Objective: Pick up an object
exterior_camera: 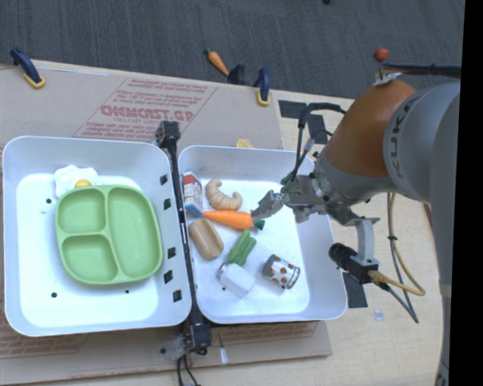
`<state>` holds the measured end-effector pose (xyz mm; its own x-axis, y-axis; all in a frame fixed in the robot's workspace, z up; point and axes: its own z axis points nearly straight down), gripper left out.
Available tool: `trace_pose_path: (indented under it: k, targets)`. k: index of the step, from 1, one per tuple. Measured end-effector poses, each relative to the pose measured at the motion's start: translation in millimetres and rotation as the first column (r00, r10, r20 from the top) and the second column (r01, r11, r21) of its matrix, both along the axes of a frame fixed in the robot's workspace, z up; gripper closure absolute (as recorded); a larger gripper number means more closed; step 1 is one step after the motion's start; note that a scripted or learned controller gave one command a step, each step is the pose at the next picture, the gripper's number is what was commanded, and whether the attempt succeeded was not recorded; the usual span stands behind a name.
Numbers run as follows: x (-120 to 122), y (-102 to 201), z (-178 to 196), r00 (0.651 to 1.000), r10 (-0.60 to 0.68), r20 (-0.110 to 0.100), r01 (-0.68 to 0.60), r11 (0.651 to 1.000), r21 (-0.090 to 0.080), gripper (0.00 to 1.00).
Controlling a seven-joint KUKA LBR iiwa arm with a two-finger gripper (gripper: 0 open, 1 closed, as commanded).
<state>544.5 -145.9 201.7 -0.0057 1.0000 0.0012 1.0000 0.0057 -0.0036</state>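
The right bin (320,308) holds several small toys. An orange carrot (228,220) lies across its middle, green tip pointing right. A tan croissant (223,197) sits just behind it and a brown bread roll (206,239) just in front. A green pickle (241,248), a white block (238,280) and a small printed can (280,271) lie nearer the front. My gripper (268,205) hangs low over the bin, right by the carrot's green tip. Nothing visibly sits in it.
A red-and-white packet (192,190) leans at the right bin's left wall. The left bin (21,298) carries a green divided plate (108,234) with a fried-egg toy (76,177) behind it. Clamps and a small carrot (218,61) sit along the cardboard's far edge.
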Motion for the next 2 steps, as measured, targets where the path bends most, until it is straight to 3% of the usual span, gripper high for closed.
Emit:
trace_pose_path:
  k: [1,2]
  targets:
    - [26,6,-110,1.0,0.003,0.0,-0.003,1.0,-0.001,0.0]
    - [26,6,-100,1.0,0.007,-0.002,-0.007,1.0,-0.002,1.0]
